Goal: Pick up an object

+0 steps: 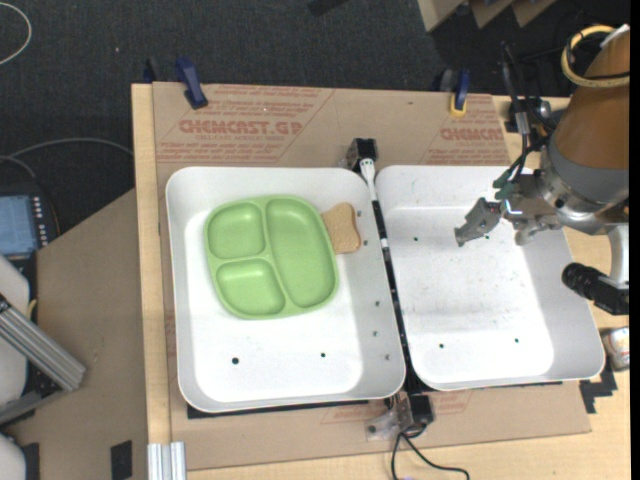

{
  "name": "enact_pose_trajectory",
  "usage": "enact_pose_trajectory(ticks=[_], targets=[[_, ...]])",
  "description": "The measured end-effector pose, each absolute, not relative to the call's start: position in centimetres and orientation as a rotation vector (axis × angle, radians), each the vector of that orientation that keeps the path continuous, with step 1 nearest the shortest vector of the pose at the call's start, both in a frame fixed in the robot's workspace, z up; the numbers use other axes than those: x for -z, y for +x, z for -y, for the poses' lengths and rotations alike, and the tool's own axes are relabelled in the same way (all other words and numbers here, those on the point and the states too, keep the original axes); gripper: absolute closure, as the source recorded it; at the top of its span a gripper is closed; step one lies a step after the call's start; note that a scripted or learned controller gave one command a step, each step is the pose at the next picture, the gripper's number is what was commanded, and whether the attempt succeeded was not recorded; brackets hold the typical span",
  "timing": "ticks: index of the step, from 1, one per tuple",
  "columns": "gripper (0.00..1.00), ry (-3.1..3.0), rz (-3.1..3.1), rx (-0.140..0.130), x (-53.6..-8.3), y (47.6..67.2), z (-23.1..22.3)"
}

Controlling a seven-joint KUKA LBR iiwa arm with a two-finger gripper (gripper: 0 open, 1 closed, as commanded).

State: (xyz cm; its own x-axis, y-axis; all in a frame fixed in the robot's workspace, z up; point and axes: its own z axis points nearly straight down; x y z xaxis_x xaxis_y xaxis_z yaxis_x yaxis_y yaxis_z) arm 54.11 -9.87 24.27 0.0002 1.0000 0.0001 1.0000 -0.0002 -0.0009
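Observation:
A green three-compartment plate (270, 258) lies flat in the left bin (200, 363). A tan, bread-like piece (343, 227) rests against the plate's upper right edge, close to the divide between the bins. My gripper (497, 228) hangs over the upper part of the right bin (480, 348), far to the right of both objects. Its fingers (471, 229) are spread apart with nothing between them.
Both bins sit on a brown board (250, 118) held by blue clamps (190, 83) at the back edge. A black clip (362, 153) sits at the top of the seam between the bins. The arm's grey and orange body (600, 118) looms over the right bin's far corner.

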Motion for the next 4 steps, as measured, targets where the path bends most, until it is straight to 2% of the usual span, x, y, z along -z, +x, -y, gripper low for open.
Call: enact_pose_trajectory(ticks=[1,2,3,4], targets=[[0.00,-2.218,2.231,0.010,-34.8,48.2,4.8],[1.00,-2.223,2.225,0.004,-35.3,48.4,5.0],[1.00,-2.211,2.222,-0.006,-30.3,47.9,0.5],[1.00,-2.211,2.231,0.005,-31.3,47.9,-6.6]])
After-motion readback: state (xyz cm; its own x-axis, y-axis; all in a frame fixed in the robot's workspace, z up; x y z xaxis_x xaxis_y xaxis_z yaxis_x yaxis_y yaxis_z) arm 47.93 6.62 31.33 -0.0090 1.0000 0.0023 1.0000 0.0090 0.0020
